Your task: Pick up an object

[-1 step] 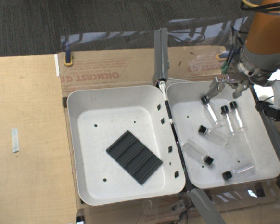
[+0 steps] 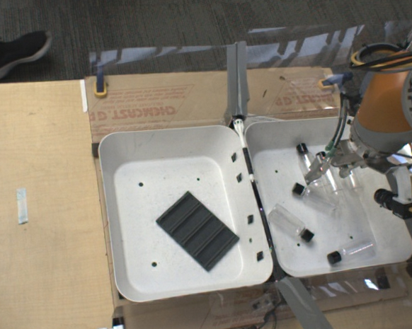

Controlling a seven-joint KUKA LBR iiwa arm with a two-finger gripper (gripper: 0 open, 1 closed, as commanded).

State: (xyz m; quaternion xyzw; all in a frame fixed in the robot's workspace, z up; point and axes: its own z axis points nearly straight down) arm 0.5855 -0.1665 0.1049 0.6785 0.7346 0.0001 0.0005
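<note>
Your gripper (image 2: 327,166) hovers over clear, black-capped tubes (image 2: 313,176) in the right bin (image 2: 284,260); its grip state I cannot tell. They look light and slippery; grasp mid-body.

Matt ribbed black plastic slab (image 2: 198,230)

Two white bins sit side by side on the bench. The left bin (image 2: 124,202) holds a dark ribbed slab (image 2: 197,230), lying diagonally near its centre. The right bin (image 2: 284,260) holds several clear tubes with black caps: one (image 2: 303,156) at 12 o'clock of that bin, one (image 2: 292,222) toward 7 o'clock, another (image 2: 351,252) at 5 o'clock. The arm (image 2: 390,107), grey with an orange band, reaches in from 3 o'clock. Its gripper (image 2: 327,166) hangs over the right bin's middle, among the tubes; a black cap (image 2: 298,188) lies just at its 8 o'clock.
</note>
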